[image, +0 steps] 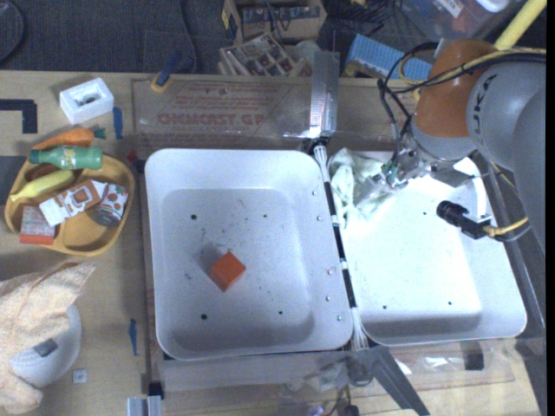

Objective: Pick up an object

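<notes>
Bright overhead light, glare in right bin [434,258], slight softness

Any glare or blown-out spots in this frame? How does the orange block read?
Camera view: the right bin is overexposed near its far side, washing out the pale crumpled item and the gripper; the left bin is evenly lit, so the orange block reads crisply with a soft shadow on its far-left side; overall slightly soft, with mild bowing of the bin edges.

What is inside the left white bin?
The left bin holds one small orange block, lying on the floor near the middle. Some dark specks also show on the floor. Nothing covers the floor, so all of it can be seen.
</notes>
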`<state>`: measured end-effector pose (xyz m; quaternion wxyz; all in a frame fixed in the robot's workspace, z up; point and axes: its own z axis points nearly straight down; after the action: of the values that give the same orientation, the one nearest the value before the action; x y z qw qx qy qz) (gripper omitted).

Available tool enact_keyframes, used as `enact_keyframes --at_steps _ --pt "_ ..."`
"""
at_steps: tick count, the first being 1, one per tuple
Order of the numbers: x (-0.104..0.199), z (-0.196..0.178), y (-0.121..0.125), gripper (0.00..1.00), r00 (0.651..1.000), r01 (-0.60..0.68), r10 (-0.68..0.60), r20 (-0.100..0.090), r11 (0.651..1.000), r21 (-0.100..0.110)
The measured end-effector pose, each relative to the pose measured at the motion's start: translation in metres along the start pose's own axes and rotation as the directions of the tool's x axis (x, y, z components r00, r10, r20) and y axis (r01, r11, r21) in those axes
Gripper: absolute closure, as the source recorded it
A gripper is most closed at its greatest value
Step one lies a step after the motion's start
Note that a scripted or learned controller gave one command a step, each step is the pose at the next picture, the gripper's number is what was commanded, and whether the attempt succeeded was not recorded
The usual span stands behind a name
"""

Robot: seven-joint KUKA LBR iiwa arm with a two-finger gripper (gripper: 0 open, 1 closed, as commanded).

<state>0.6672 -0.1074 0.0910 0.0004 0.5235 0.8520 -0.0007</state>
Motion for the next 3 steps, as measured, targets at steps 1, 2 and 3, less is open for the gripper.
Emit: enact_keyframes --at_steps 1,2,3 --pt "0.001 0.000 0.002 0.00 0.989 -0.148 0.148 0.000 0.989 -0.006" --pt "0.001 0.000 0.002 0.00 0.989 -0.148 0.148 0.000 0.989 -0.006" --pt "-0.021 0.001 -0.013 0.00 0.961 0.276 -0.276 -0.007 0.961 0.006"
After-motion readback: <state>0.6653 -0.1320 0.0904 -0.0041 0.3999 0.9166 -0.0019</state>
